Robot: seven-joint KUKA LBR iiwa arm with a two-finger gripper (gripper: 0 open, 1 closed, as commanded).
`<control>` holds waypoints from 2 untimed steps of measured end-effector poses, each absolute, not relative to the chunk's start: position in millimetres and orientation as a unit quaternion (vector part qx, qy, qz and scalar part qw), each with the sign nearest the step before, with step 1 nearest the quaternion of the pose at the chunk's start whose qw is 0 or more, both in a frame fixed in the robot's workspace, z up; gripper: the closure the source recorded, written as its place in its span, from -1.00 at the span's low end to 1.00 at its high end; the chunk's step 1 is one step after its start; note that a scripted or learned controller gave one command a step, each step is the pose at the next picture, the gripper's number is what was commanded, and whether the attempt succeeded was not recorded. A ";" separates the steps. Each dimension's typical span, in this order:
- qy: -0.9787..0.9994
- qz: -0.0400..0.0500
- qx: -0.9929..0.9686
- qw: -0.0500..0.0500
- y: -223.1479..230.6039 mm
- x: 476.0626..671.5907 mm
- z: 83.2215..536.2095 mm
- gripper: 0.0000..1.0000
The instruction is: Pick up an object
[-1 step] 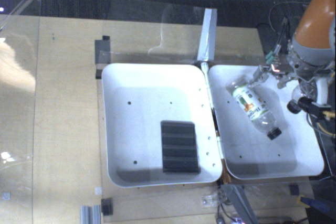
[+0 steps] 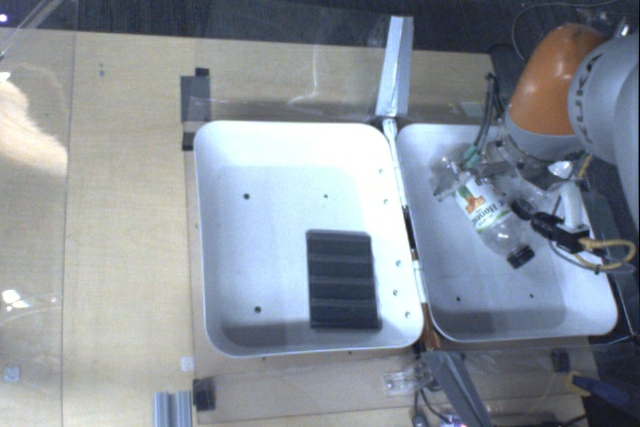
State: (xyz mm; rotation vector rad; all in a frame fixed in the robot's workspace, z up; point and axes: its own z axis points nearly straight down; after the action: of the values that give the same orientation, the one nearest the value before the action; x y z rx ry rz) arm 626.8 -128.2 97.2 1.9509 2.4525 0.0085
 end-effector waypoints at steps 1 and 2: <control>0.780 0.003 0.625 0.003 -65.7 655.7 186.8 -1.00; 0.771 0.003 0.637 0.003 -105.2 641.8 95.7 -1.00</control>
State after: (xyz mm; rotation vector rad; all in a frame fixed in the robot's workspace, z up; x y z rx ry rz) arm 641.8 -105.2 95.7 1.9977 2.4166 0.0082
